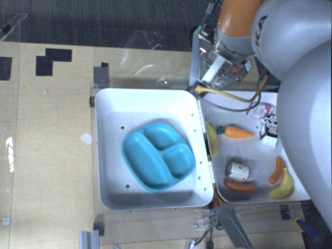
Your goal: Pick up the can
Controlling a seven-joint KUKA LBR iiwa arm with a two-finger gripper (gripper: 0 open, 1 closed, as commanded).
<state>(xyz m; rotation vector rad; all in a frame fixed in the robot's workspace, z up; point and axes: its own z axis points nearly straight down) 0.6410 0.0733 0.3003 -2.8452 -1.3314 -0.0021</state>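
The small silver metal can (pixel 237 170) lies on its side at lower right, well below the gripper (pixel 224 70), whose jaw state I cannot tell.

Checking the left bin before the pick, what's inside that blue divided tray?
All three compartments of the blue divided tray look bare. The bin floor beneath it is covered. The can lies in the right bin.

Right bin (pixel 244 104): far side and right wall hidden under the grey arm (pixel 303 113). Arm cut off by top and right edges. Tool (pixel 220 71): fingers lost in wrist clutter, state unreadable. Printed packet (pixel 267 123) partly covered by arm; print too small to read. Yellow item (pixel 211 138) half hidden behind the bin wall.
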